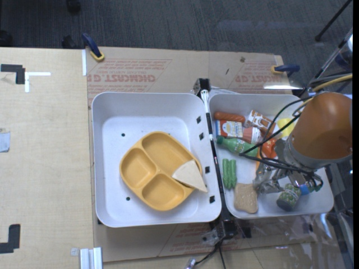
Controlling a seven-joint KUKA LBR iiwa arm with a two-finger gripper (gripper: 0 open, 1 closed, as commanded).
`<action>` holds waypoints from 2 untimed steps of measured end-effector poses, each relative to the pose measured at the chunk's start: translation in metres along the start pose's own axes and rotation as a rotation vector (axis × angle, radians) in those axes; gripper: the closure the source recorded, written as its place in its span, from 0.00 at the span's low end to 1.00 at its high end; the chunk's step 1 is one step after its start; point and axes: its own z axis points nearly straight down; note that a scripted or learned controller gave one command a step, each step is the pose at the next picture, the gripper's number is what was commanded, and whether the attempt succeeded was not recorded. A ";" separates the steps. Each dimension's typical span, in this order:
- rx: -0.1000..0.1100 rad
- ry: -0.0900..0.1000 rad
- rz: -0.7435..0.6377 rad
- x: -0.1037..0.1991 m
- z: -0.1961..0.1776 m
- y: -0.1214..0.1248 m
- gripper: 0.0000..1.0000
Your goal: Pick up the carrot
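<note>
The jaws [268, 179] are hovering low in the right bin [322, 209], aiming at the carrot [269, 148] just above them.

Dark grey carpet [168, 15] beyond – pale wooden bench [39, 150], cardboard sheet [140, 74].
</note>
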 end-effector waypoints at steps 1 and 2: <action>0.002 0.001 0.000 0.001 0.000 -0.001 0.00; 0.006 -0.012 -0.003 -0.005 -0.011 -0.001 1.00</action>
